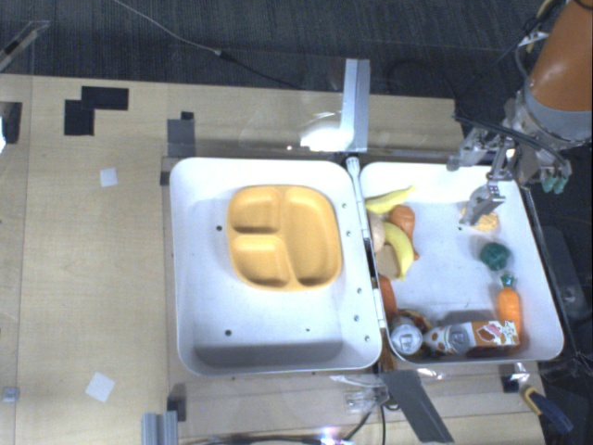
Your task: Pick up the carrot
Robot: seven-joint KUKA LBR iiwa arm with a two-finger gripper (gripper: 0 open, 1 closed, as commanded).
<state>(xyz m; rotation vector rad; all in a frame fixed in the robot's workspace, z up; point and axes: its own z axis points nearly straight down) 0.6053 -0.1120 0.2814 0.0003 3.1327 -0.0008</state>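
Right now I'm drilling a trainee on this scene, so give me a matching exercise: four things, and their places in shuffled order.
Things:
1. carrot
2. yellow divided plate
3. can
4. gripper

Places:
A. middle of the left bin
B. upper right of the right bin
C. front left corner of the right bin
D. right side of the right bin, below a green item

Pairs: 1-D, 2-A, 3-C, 4-B

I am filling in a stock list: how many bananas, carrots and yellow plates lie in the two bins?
Bananas: 2
Carrot: 1
Yellow plate: 1
Total: 4
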